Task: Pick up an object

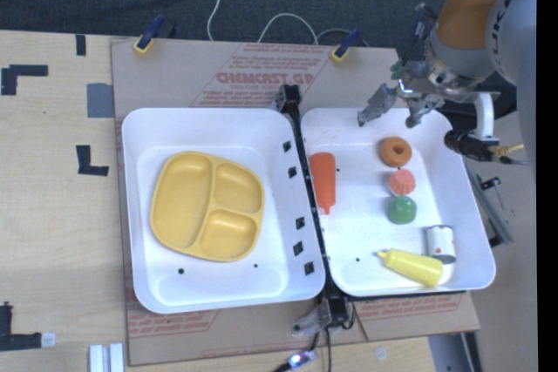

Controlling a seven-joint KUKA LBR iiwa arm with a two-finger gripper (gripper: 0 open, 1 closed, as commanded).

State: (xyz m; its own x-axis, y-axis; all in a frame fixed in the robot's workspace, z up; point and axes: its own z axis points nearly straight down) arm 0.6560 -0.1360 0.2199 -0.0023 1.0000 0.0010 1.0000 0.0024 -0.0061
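Pincer [394, 106] spread open, holding nothing, poised above the far rim of the right bin [475, 274]. Could slip off the doughnut [396, 152], since a rounded, glossy ring offers little to pinch. Brown-orange, lying flat just beyond the pink piece [401, 182] and green ball [402, 209].

The wooden bench [52, 187] carries a cardboard sheet [261, 74] extending left of and below the gripper [394, 107]. Two white bins lie on it: the right bin [349, 131] directly beneath the gripper, the left bin [144, 131] farther left.
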